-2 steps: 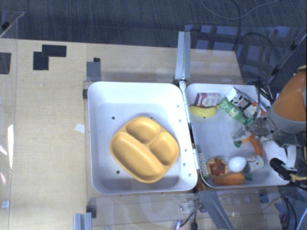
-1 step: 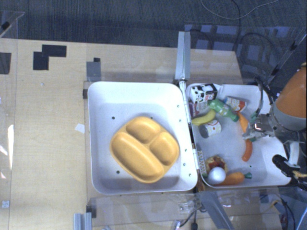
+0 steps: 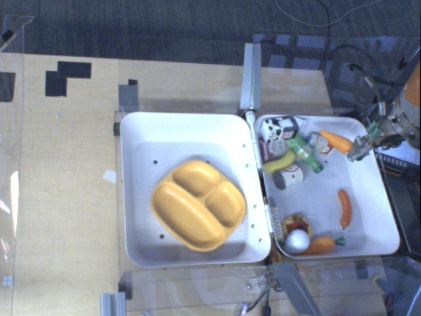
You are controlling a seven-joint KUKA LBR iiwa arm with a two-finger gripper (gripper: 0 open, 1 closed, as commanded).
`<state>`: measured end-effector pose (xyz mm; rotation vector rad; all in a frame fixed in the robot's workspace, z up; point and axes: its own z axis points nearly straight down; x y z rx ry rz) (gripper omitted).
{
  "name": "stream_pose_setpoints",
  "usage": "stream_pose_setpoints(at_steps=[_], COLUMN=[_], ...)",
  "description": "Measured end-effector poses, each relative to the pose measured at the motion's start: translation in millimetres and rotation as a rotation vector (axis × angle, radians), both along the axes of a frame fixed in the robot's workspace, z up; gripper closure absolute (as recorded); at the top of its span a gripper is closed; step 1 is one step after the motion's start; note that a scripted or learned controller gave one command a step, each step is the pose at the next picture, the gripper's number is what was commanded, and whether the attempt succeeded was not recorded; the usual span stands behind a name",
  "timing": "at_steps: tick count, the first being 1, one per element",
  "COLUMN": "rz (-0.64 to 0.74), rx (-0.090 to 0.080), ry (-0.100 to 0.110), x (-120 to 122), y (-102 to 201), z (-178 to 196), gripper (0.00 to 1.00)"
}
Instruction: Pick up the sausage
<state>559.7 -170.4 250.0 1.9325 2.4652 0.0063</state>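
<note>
Your sausage lies alone on the floor of the right bin, toward that bin's four o'clock, running roughly twelve to six, with bare white around it. It looks untouched, so the pick is not yet begun in any real sense. The hand sits at the bin's two o'clock rim, just beside the carrot, well apart from the sausage and toward its twelve o'clock. I cannot tell how the hand is set; it is too small and dim to read, and nothing shows in it. What is left for you is everything: bring the hand toward six o'clock over the sausage, descend, close and lift. The left bin carries the yellow tray, which plays no part here.
</note>
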Motion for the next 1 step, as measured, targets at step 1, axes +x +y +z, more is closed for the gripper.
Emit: stream_pose_setpoints(at_steps=[1], rz=[0.000], rx=[0.000], ry=[0.000], x=[-0.1], y=[-0.1], z=[-0.1], gripper=[0.00])
